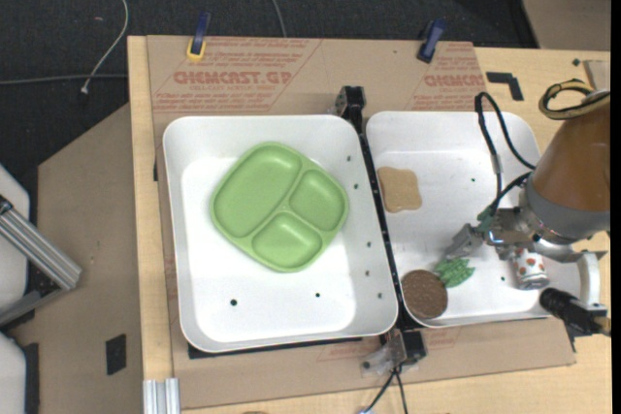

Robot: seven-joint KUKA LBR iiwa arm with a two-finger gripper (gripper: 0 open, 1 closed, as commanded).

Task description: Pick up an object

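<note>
Pick not yet made; nothing lifted.
Gripper (477, 238) low in right bin (437, 136), grip state unclear, above green toy (454, 270); brown disc (424, 293) and tan piece (399, 189) lie untouched.

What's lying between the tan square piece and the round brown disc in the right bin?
In the camera view, only bare white bin floor lies between the tan square piece and the round brown disc.
</note>
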